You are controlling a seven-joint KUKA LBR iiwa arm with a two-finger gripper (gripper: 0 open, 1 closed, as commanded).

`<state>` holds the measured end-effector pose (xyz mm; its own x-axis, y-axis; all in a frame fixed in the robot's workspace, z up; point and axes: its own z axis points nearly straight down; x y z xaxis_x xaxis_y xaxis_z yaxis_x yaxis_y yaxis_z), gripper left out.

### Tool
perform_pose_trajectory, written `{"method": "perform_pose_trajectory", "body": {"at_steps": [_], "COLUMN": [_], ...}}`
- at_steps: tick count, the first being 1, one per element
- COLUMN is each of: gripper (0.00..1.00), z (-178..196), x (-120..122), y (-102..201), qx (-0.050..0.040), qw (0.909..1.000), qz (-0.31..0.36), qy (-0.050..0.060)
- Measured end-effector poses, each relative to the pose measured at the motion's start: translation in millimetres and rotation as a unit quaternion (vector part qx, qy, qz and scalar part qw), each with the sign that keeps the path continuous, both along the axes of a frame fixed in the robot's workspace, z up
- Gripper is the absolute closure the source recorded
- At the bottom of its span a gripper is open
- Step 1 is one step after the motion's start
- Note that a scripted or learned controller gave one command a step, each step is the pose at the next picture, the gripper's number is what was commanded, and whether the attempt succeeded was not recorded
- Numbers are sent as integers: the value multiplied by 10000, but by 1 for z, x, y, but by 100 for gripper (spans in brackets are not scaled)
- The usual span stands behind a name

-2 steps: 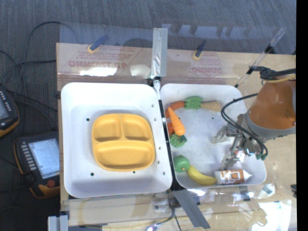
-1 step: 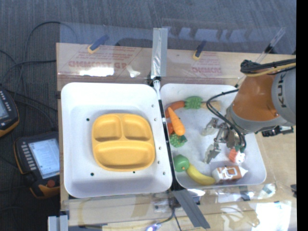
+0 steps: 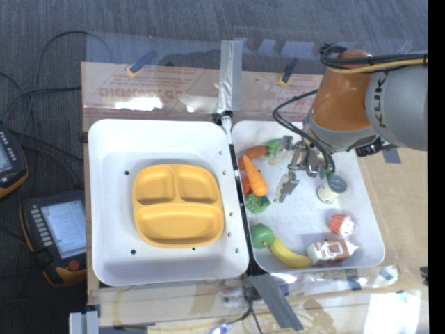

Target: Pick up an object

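Tray (image 3: pixel 179 204), yellow with three compartments, lies in the left bin (image 3: pixel 111 145) at centre-left of the frame. The right bin (image 3: pixel 368 207) holds the candidate objects.

Along its left wall lie two carrots: one (image 3: pixel 254 176) pointing toward the upper left with green leaves at its lower end, a second (image 3: pixel 259 152) near the top wall. At lower centre a green apple (image 3: pixel 261 236) touches a banana (image 3: pixel 288 254), and a small carton (image 3: pixel 332 250) lies just beside the banana's right end. An orange-and-white item (image 3: pixel 341 224) sits above the carton.

The gripper (image 3: pixel 290 179) hangs over the bare middle of the bin floor, right of the first carrot, with the fingers spread and nothing between them. The arm (image 3: pixel 348 106) enters from the upper right.

Step in hand: approach. The first carrot is judged the nearest target. It is slim, tapered and smooth. Procedure: shift left over the carrot's mid-length, align the fingers across its narrow width, descend until both straddle it, then close. Risk: the bin wall and the leaves crowd the left side, so a finger may land on them.
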<state>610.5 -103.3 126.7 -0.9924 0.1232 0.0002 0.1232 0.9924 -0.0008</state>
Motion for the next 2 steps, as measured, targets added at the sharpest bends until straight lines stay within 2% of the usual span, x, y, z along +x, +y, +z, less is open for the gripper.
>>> {"method": "perform_pose_trajectory", "body": {"at_steps": [1,2], "gripper": [0,0], "z": [-33,-30], "x": [37,26], "y": [-1,0], "qx": [-38,-49], "qw": [9957,9938], "qz": [-928,-1099], "qy": [24,-141]}}
